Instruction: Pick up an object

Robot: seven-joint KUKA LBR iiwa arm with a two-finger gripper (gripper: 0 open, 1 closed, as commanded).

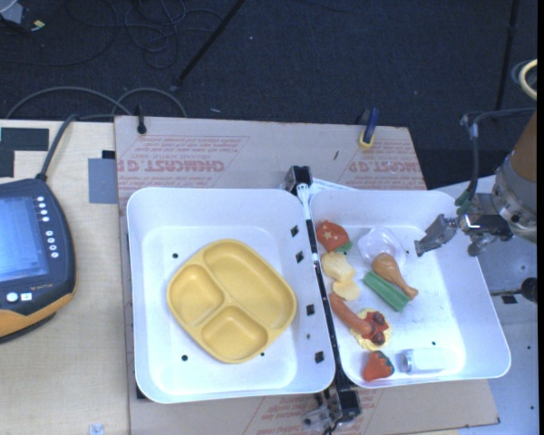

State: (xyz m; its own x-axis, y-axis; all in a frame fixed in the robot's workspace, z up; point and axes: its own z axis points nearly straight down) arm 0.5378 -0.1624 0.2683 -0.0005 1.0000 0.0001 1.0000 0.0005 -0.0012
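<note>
Several light plastic toy foods; I'd grip the stiff drumstick (393, 275) across its narrow shank, though my claw's (432, 238) spread I cannot tell

White bins: two, side by side — left bin (154, 333), right bin (476, 333).
Yellow divided tray (231, 299): one, in the left bin, with three compartments.
Toy food pieces: about eight, clustered in the right bin beside the divider, among them a tomato (332, 235), a drumstick (390, 273) and a strawberry (377, 366).
</note>
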